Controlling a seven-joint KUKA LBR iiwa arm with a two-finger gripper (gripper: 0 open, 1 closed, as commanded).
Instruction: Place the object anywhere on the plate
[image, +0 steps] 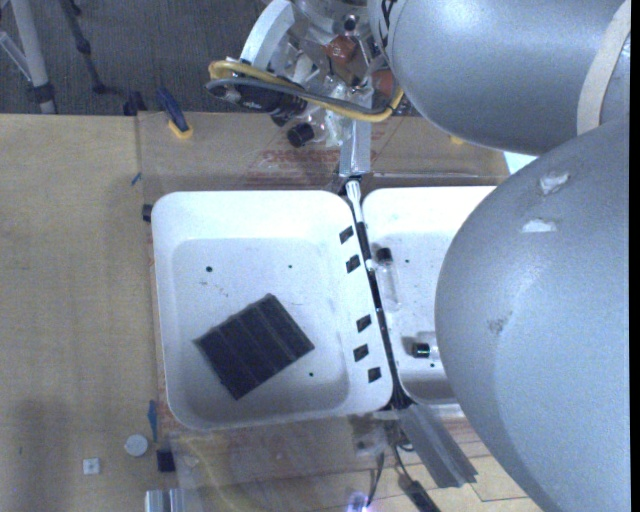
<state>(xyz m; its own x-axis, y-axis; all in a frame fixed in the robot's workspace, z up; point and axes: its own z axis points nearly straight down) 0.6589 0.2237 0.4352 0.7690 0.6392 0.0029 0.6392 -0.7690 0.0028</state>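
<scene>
Seemingly hanging the gripper (322, 78) above the far rim of the left bin (250, 201), jaw state impossible to tell, leaving the dark ribbed slab (254, 346), probably the plate, unobstructed.

Dark ridged plate (254, 346) lying flat in the left bin (165, 300).

The plate is a black, roughly square slab with parallel grooves running across its top, turned at a slant so its corners point toward the bin's walls. It rests on the bin's floor, in the lower middle part, nearer the front wall than the back, apart from every wall. Its upper surface is bare. Which thing is the object to be placed cannot be told.
</scene>
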